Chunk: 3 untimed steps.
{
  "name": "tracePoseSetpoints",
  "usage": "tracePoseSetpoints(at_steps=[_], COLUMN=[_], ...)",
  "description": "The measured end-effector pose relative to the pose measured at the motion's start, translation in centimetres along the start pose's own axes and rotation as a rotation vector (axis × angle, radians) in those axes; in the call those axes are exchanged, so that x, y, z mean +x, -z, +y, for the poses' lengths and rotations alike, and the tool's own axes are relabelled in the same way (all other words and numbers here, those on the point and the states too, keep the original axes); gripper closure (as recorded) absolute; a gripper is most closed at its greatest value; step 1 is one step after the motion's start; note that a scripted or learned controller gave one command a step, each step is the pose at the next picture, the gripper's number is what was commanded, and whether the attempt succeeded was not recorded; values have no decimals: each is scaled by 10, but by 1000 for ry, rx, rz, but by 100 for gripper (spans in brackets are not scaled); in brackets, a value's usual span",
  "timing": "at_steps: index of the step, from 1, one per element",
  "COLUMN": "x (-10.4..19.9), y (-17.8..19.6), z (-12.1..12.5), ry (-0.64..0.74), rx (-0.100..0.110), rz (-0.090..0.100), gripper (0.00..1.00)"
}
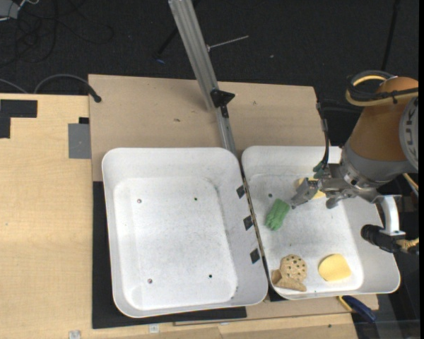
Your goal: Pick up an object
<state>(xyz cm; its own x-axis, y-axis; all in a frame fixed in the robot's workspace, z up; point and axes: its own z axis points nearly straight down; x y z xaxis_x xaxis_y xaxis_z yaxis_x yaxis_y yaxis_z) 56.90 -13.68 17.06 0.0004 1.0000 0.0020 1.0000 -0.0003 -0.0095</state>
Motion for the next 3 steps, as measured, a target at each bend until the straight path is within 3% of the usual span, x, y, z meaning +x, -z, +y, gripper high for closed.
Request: tracePoseSetpoints(at_steps=[1,2,3], x=[9,9,7], y=[-61,-75,-64], z=[1,3,3], ry=[-2,-3,-10], rx=[0,-12,-13], rz=[1,0,0], gripper=[0,0,100])
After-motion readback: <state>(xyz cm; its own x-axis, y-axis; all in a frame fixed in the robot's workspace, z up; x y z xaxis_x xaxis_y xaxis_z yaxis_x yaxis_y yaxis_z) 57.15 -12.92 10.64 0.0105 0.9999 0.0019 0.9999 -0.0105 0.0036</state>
